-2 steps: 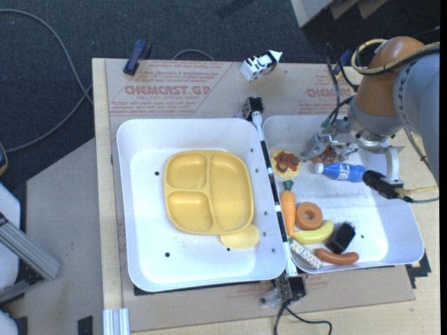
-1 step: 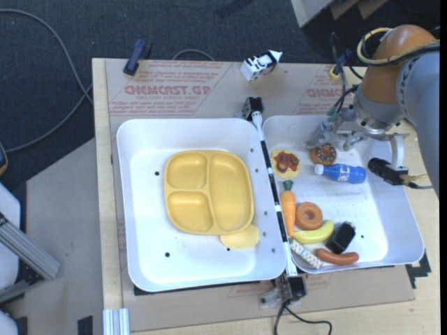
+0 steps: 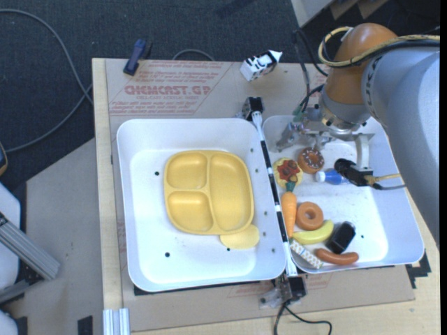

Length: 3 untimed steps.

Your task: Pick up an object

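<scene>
The small round brown-and-red toy (image 3: 311, 160) lies in the right bin (image 3: 398, 218), near its far end, and the hand (image 3: 312, 137) hangs just above it. I cannot tell if the hand is clenched or released. Beside this toy are a red-and-yellow piece (image 3: 286, 171) and a blue item (image 3: 331, 177). Nearer the front lie a carrot (image 3: 288, 213), a donut (image 3: 309, 215), a banana (image 3: 312, 234), a black block (image 3: 341, 236) and a sausage (image 3: 336, 258). The left bin (image 3: 140, 243) holds a yellow divided plate (image 3: 209, 191).
</scene>
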Each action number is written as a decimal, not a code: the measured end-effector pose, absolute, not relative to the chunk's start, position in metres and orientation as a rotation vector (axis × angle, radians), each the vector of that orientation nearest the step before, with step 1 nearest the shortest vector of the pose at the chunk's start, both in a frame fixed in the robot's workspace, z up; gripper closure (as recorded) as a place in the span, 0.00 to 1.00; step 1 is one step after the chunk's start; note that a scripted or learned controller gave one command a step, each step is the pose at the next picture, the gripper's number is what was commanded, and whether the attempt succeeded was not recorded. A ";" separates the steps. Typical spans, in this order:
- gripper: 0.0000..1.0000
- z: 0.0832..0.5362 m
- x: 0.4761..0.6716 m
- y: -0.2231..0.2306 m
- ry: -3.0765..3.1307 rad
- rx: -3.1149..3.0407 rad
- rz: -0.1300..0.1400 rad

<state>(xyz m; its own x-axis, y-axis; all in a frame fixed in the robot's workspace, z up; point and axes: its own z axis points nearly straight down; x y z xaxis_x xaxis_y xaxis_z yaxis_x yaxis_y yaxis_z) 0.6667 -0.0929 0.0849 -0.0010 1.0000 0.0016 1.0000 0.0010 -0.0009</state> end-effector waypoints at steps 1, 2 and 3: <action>0.00 0.084 0.594 -0.154 -2.219 -2.223 0.002; 0.00 0.085 0.638 -0.120 -2.223 -2.220 -0.001; 1.00 0.095 0.639 -0.120 -2.224 -2.222 -0.003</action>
